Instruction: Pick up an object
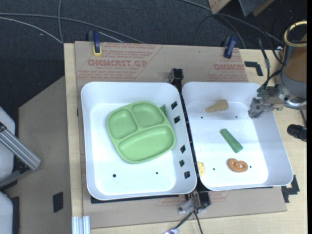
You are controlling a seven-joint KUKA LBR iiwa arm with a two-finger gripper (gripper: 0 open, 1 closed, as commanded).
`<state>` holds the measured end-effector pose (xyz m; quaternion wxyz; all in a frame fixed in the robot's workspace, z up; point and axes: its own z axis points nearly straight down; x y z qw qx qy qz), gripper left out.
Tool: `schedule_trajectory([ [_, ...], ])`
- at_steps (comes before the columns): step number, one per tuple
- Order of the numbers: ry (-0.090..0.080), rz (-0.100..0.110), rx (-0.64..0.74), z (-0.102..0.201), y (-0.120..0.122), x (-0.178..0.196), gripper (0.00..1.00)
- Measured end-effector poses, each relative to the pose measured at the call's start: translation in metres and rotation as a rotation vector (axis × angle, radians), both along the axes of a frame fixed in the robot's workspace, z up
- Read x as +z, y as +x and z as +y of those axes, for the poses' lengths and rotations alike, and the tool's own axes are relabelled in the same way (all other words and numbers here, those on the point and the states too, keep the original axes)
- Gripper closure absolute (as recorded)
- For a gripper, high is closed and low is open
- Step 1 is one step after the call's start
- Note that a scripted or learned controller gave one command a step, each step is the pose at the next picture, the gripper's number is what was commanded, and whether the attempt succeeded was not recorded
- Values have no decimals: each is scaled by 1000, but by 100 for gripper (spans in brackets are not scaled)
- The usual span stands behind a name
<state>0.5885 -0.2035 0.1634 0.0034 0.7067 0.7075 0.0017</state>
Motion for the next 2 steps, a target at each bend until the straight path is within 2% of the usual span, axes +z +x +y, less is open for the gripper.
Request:
schedule_trajectory([
  [1, 1, 2, 0, 4, 3, 45, 100],
  [2, 0, -1, 0, 3, 2, 110, 100],
])
